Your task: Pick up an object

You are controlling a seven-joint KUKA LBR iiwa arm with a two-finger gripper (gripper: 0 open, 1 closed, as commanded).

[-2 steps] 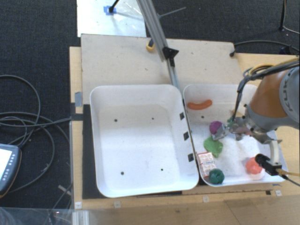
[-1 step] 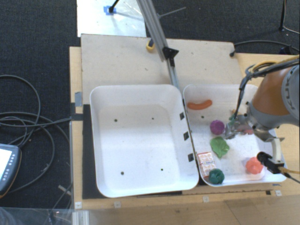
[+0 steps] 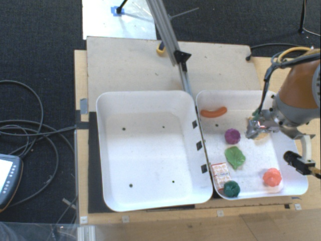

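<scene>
Teal ball (image 3: pixel 231 188) sat at right bin (image 3: pixel 251 98) front rim; arm reached from right, gripper (image 3: pixel 255 128) beside purple ball (image 3: pixel 231 135), grip state unclear.

Black cables (image 3: pixel 30 129) trail on dark carpet; a tablet (image 3: pixel 7 177) lies beside them.

Fixed above the bench (image 3: pixel 165 64), looking down aslant on both white bins (image 3: pixel 108 149), moderately distant.
</scene>
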